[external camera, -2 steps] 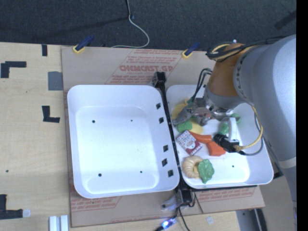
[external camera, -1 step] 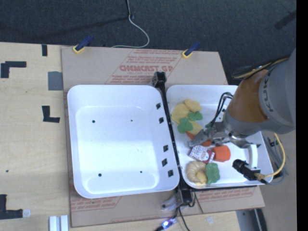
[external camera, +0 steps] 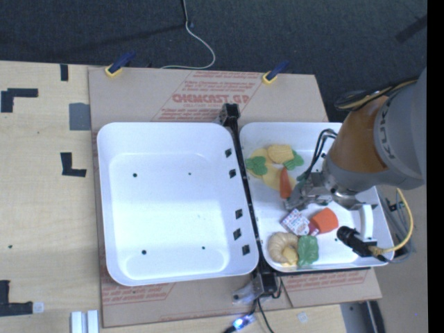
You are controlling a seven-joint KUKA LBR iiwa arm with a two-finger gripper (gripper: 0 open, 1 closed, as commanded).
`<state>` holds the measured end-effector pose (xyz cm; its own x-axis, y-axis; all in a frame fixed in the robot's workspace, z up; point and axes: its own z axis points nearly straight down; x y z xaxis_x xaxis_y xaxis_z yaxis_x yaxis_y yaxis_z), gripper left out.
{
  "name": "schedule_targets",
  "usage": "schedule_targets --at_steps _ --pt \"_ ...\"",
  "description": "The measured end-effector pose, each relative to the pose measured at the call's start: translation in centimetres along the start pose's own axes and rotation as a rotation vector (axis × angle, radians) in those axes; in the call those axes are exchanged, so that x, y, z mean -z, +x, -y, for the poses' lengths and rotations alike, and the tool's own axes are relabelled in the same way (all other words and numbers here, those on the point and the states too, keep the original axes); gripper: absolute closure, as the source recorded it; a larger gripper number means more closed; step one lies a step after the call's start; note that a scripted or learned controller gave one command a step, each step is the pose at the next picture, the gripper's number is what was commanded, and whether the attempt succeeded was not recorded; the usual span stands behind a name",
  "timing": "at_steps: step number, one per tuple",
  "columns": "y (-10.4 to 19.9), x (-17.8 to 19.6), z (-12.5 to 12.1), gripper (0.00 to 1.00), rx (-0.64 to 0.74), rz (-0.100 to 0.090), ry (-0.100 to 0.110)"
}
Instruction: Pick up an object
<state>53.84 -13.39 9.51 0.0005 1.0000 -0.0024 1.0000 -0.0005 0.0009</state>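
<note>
The small red-and-white packet [external camera: 295,222] lies in the right bin [external camera: 263,134], lower right of the frame, just below the gripper [external camera: 300,198]. An orange carrot [external camera: 284,181] sits just left of the gripper, a red-orange piece [external camera: 324,220] just beside the packet.

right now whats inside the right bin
In the right bin: a yellow piece, green pieces, an orange carrot-like piece, a small packet, a red-orange piece, a croissant. The arm covers the bin's right part.
</note>
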Motion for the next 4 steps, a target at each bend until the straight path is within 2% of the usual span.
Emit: schedule_targets --at_steps 1,2,3,4 --pt "3.1 -1.0 -4.0 1.0 0.005 -0.003 0.001" --pt "3.1 -1.0 -3.9 0.0 0.003 -0.004 0.0" --pt "4.1 -1.1 -10.2 0.0 0.004 -0.002 -0.001" --pt "10.0 3.1 -9.7 0.0 0.008 -0.016 0.006"
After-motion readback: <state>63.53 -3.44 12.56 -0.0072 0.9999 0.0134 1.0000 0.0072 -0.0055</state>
